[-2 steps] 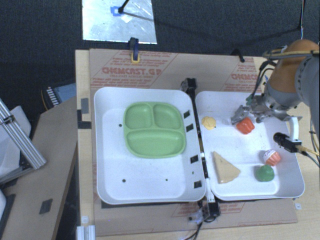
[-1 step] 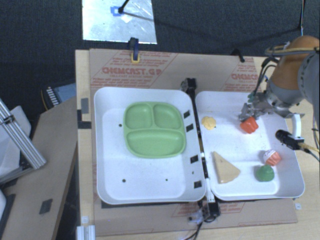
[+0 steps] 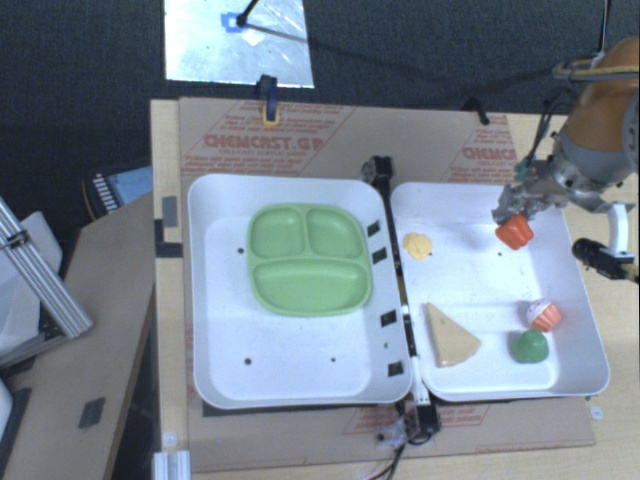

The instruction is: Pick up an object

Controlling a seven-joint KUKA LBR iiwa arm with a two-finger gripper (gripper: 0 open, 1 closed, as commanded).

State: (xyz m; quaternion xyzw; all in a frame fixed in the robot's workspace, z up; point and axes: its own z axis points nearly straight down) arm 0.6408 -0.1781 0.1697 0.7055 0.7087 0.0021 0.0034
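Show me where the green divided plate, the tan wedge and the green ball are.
green divided plate (image 3: 308,260): camera view, on the ridge between its compartments.
tan wedge (image 3: 451,338): camera view, on the middle of its flat top.
green ball (image 3: 530,347): camera view, on its rounded top.

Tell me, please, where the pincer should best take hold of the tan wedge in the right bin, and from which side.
Probably from straight above, closing across the two long sloping sides of the tan wedge, near its wide lower end. It lies flat on the right bin floor, apart from the other pieces, with the bin's left wall close beside it.
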